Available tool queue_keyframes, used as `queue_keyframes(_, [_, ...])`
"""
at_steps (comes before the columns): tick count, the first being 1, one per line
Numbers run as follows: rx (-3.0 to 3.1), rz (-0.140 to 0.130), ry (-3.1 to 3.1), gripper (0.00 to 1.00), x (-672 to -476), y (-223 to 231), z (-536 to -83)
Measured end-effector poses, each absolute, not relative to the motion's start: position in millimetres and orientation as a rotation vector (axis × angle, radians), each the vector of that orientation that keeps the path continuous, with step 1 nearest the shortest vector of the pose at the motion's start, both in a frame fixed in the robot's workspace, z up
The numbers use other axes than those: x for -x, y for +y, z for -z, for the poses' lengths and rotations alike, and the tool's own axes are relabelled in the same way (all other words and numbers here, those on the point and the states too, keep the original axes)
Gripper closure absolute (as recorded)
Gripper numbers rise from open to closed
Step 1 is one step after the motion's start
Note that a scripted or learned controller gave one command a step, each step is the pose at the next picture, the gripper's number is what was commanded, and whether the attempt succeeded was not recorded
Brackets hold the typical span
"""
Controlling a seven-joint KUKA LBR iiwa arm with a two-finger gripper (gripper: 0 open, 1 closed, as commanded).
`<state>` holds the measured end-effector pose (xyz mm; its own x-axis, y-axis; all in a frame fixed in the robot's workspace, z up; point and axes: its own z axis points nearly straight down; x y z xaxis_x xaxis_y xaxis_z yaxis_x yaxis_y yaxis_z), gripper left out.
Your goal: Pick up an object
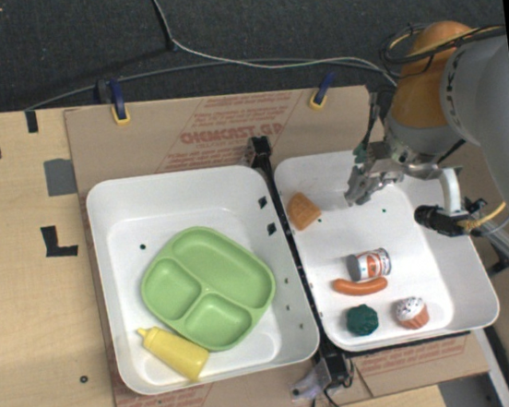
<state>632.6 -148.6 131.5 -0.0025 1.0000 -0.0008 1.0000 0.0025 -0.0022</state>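
The approach is in hand — the gripper (362,190) hangs over the right bin (446,247), whether its jaws are open or shut cannot be told, nothing visibly held — and next it must lower onto the orange block (304,210) just beside.

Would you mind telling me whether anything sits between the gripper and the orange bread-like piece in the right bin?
Nothing visible does. The gripper hangs over the right bin, and only bare white floor separates it from the orange piece to its left.

Pale wooden bench (26,302), brown cardboard sheet (226,132) clamped on top, dark carpeted floor (47,39) behind
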Motion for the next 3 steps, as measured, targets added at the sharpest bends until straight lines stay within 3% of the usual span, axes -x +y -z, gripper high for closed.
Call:
queue_keyframes(2, [2.222,0.004,-2.226,1.0,-639.5,-143.7,-229.5])
queue_keyframes(3, [2.215,-0.003,-2.224,1.0,-623.2,-95.0,-217.7])
